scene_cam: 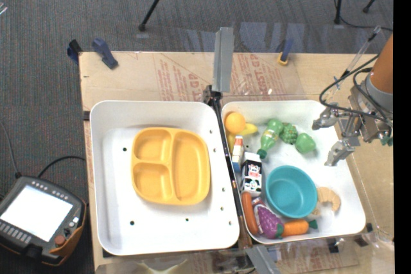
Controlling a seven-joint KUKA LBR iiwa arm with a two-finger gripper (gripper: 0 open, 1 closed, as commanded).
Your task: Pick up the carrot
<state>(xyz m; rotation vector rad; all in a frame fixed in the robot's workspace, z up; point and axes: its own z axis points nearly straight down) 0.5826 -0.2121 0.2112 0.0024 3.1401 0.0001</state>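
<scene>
The carrot (pixel 294 227) is orange with a green top. It lies along the front wall of the right bin (pixel 357 202), just below the teal bowl (pixel 292 190) and beside a purple toy (pixel 270 219). My gripper (pixel 327 141) hangs over the right bin's far right side, well behind and to the right of the carrot. Its two fingers (pixel 336 154) are spread open with nothing between them.
The right bin also holds a milk carton (pixel 252 176), an orange fruit (pixel 235 122), several green vegetables (pixel 289 134), a small bottle (pixel 237 151), an orange-red sausage shape (pixel 248 211) and a tan biscuit (pixel 329 199). A yellow divided plate (pixel 171 165) lies in the left bin (pixel 109 202).
</scene>
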